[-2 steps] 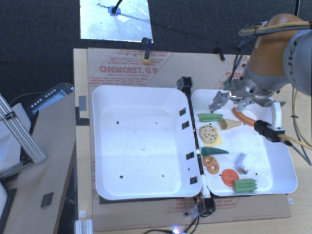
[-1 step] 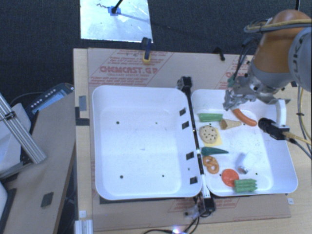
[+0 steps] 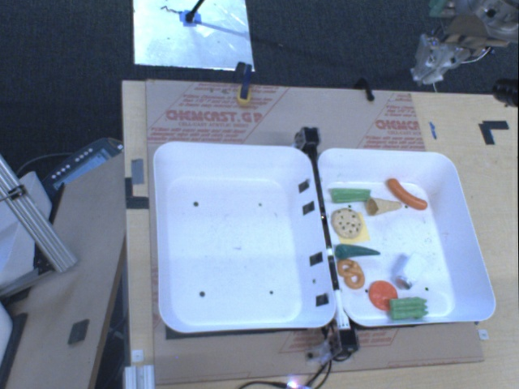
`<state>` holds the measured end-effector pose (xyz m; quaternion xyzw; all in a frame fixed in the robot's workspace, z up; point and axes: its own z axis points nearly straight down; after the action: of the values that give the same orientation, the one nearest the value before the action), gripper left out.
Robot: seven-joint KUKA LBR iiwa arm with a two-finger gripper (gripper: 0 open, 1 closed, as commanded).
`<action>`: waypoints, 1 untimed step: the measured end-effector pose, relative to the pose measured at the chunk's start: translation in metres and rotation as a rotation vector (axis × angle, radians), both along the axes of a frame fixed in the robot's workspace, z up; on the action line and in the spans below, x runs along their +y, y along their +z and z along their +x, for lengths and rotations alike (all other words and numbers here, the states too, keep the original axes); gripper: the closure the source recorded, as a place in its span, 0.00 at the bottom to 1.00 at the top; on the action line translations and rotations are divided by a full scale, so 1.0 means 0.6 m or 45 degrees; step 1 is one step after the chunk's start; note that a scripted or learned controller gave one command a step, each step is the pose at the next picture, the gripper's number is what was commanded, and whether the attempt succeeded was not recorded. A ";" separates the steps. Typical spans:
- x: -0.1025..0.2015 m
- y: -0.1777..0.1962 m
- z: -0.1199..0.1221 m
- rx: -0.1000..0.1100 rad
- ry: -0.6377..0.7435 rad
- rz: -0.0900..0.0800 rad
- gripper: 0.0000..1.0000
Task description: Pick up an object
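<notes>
The gripper (image 3: 427,63) hangs at the top right, beyond the far edge of the bench (image 3: 268,108) and well apart from the right bin (image 3: 466,241); whether it is open or shut I cannot tell. It holds nothing visible, so it looks parked clear of the bins, probably to leave the camera an open look at the pickings.

All the candidates lie in the right bin, mostly toward its left wall: a sausage (image 3: 405,194) at the far side, a cone (image 3: 383,207) just beside it, a cookie (image 3: 347,222), a pretzel (image 3: 352,274), a tomato (image 3: 383,295) near the front. They lie loosely scattered, several with room around them for fingers.

The left bin (image 3: 235,237) adjoins it. Both rest on a board, dark carpet behind.
</notes>
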<state>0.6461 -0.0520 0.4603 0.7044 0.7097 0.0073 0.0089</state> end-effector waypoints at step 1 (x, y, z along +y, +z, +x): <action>-0.039 -0.020 0.039 0.024 -0.010 0.000 1.00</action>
<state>0.6694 -0.0752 0.4484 0.7072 0.7070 0.0007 0.0023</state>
